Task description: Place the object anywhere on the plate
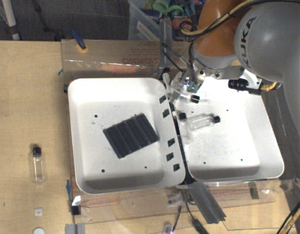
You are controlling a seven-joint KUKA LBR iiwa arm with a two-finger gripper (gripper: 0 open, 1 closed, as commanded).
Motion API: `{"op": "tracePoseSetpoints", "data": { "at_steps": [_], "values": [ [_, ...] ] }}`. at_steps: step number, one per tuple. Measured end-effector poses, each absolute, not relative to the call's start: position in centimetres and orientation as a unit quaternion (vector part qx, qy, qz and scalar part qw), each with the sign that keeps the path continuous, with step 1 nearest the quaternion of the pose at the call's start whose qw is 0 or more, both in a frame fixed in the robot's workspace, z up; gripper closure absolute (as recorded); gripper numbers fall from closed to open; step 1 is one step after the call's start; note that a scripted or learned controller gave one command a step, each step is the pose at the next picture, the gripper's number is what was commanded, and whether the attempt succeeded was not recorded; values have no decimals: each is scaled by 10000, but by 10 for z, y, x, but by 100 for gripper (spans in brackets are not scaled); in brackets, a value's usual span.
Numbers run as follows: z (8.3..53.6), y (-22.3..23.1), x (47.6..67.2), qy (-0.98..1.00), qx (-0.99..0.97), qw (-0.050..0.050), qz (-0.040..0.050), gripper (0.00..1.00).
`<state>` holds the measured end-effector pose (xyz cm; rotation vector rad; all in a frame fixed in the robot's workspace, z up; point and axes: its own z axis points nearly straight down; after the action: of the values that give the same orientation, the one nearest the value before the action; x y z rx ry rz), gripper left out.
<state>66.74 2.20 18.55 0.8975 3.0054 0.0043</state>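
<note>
My arm's gripper (185, 87) hovers at the right bin's (247, 167) upper-left corner; I cannot tell how its jaws stand. The clear, black-capped vial (202, 122) lies on its side just below. I judge it light, rigid, slippery, prone to rolling: grip across mid-body. The dark ribbed plate (130, 134) waits in the left bin (91, 179).
</note>
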Motion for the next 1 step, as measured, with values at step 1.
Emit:
{"op": "tracePoseSetpoints", "data": {
  "at_steps": [1],
  "values": [
    [197,22,669,9580,2867,53,30,100]
  ]
}}
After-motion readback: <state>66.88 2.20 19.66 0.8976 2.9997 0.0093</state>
